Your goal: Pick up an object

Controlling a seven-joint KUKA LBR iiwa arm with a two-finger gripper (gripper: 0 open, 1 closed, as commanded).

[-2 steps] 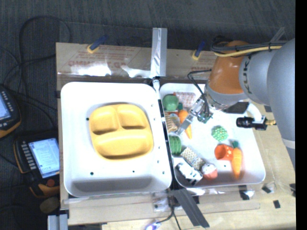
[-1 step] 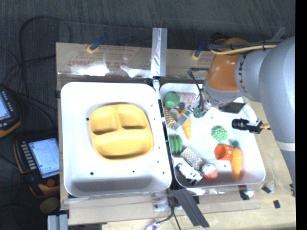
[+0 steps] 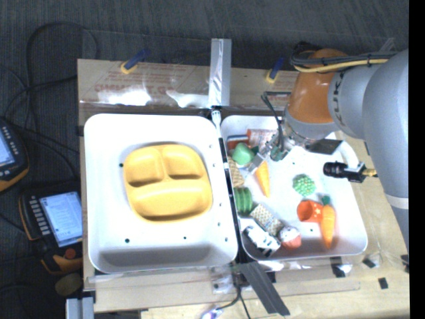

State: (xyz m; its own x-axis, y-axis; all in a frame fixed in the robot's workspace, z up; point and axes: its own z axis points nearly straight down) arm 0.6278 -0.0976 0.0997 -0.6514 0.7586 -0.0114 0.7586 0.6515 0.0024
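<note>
The one camera looks down on two white bins set side by side. The left bin (image 3: pixel 99 198) holds a single yellow tray (image 3: pixel 168 181) with three shallow compartments, two small ones toward the top of the frame and one long one below them. It lies in the middle of that bin.

The right bin (image 3: pixel 355 234) holds the small toys that could be picked. Counted, there are two orange carrots: one carrot (image 3: pixel 263 177) lies near the middle of the bin, pointing down the frame, and a second carrot (image 3: pixel 328 222) stands close to the bin's right wall with a green top. A round green ball (image 3: pixel 242 154) sits at the upper left of this bin. A dark green ridged piece (image 3: pixel 243 201) lies along the left wall below it. A bumpy green piece (image 3: pixel 304 184) rests right of centre, and an orange cup (image 3: pixel 307 211) lies just below it, touching or nearly touching the second carrot. A checkered block (image 3: pixel 264 214) sits lower in the bin, with a black-and-white toy (image 3: pixel 260 239) and a small red-and-white toy (image 3: pixel 289 237) along the bottom edge. A red item at the top left corner is too cluttered to name.

The arm (image 3: pixel 372 105) comes in from the upper right of the frame, its orange band above the wrist. The gripper (image 3: pixel 273 150) reaches down into the upper part of the right bin, just beside the green ball and above the first carrot. Whether it is spread or pressed together cannot be told, and nothing is seen clamped in it.
</note>
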